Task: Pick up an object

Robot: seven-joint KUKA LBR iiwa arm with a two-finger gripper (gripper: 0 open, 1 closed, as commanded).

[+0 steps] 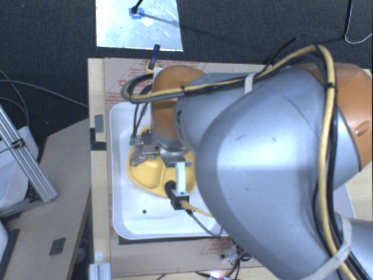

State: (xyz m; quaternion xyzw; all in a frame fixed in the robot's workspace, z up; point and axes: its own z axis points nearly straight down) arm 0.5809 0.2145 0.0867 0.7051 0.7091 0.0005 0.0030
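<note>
A grey robot arm (274, 156) fills the right of the frame, its wrist reaching down into a white bin (119, 174) at centre left. A yellow object (145, 174) lies there, directly under the gripper (152, 153), spreading lower left. Whether the gripper grasps it I cannot tell.

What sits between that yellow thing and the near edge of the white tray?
In the camera view, mostly bare white floor of the bin, with one small dark speck. A yellow cable off the arm crosses beside the yellow object.
</note>
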